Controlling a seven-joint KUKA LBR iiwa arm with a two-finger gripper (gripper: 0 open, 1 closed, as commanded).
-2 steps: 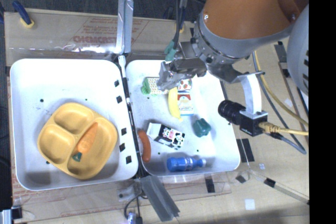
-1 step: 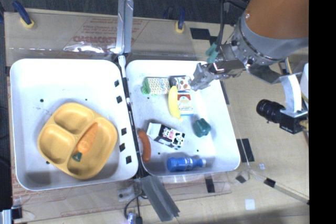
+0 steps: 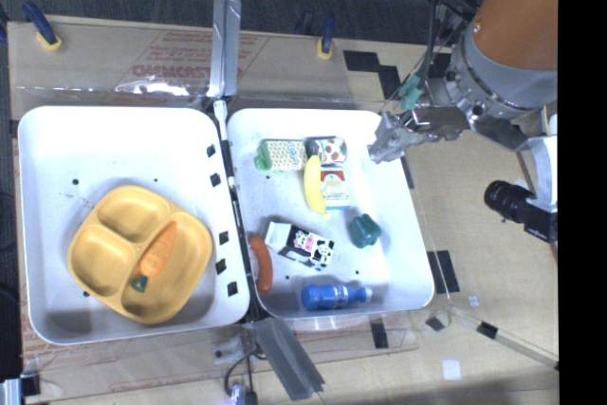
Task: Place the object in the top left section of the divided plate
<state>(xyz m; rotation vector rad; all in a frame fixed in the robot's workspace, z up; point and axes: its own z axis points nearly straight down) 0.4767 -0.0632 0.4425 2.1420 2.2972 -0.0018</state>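
Gripper (image 3: 387,145) hovers at right bin's (image 3: 403,294) upper-right rim; fingers' state unclear. Pick step pending: next, descend onto an object, then carry to divided plate (image 3: 112,275).

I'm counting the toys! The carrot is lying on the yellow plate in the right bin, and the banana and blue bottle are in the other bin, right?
Almost. The camera view shows the carrot lying on the yellow plate in the left bin, not the right one. The banana and blue bottle are in the other bin, on the right.
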